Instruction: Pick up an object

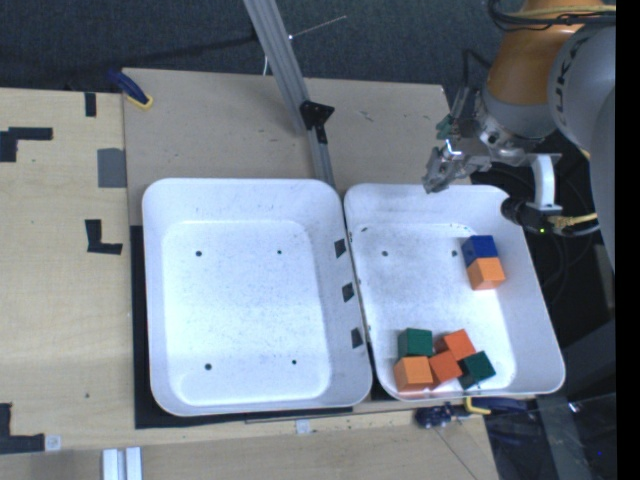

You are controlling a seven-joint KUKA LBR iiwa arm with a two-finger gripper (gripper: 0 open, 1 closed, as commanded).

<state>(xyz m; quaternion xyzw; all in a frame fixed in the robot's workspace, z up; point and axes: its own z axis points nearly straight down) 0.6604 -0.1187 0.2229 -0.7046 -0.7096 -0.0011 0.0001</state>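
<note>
My claw (pixel 437 180) hung over the right bin's (pixel 530 313) far rim, its grip state beyond telling, so I judged the blue block (pixel 480 248) atop the orange block (pixel 486 272) my cleanest target, away from the crowded cluster.

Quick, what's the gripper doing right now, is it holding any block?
Gripper: above the far rim of the right white bin, nothing visibly held; open or shut cannot be told.

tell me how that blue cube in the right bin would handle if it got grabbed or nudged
The blue cube looks rigid with flat faces, so it would likely slide, not roll. It touches an orange cube, so a nudge would probably shift both. It sits near the right bin wall, which may crowd the end effector.
</note>
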